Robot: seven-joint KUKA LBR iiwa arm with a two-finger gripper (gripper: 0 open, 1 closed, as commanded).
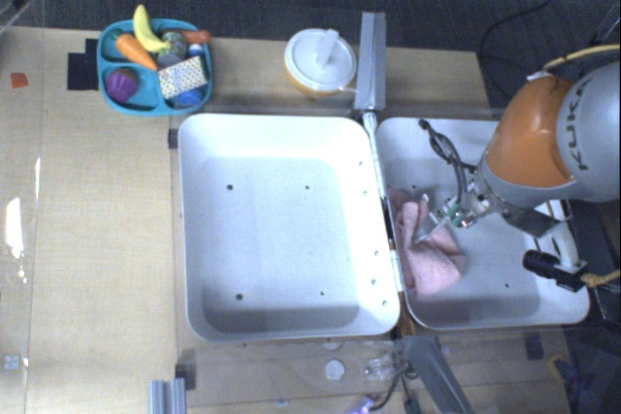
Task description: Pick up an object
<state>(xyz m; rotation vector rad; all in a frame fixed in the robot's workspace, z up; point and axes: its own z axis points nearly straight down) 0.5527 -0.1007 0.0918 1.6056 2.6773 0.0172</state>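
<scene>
A crumpled pink cloth (432,267) lies against the left wall of the right white bin (509,296). My gripper (430,226) is down on the cloth's upper part, touching it or just above it. The grey arm with its orange band (529,145) reaches in from the right over the bin. The gripper's body and the cloth's folds hide how it meets the cloth.
The left white bin (281,228) sits beside the right one, with a metal divider (370,63) behind them. A blue tray of toy food (155,65) and a white lidded cup (320,61) stand on the bench at the back. A black cable (441,150) runs over the right bin.
</scene>
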